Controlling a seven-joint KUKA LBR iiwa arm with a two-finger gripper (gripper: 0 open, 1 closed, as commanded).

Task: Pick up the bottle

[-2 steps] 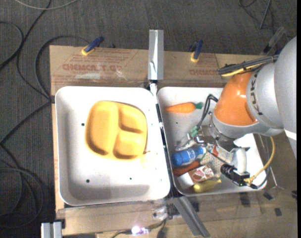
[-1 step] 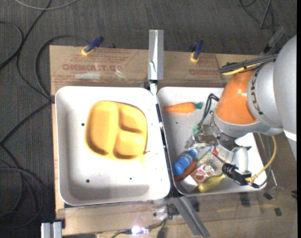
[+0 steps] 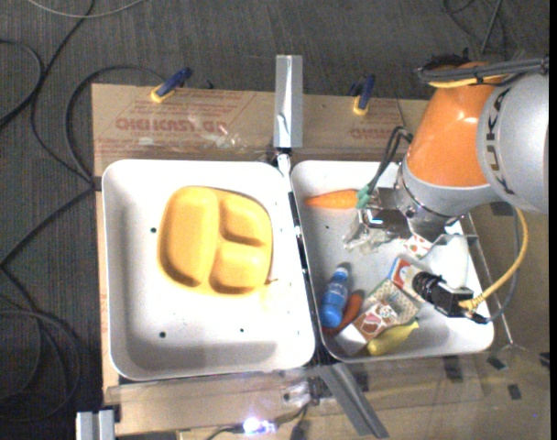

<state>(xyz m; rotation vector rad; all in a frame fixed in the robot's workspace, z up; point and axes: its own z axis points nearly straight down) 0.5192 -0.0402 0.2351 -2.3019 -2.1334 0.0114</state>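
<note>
The bottle is small and blue with a pale cap, and it lies on the floor of the right bin near that bin's left wall. My gripper hangs over the middle of the right bin, up and to the right of the bottle and apart from it. It sits just below the tip of an orange carrot. The grey and orange arm covers the bin's upper right part.
A red object lies against the bottle's right side. A printed snack packet and a yellow object lie near the front wall. The left bin holds a yellow divided tray.
</note>
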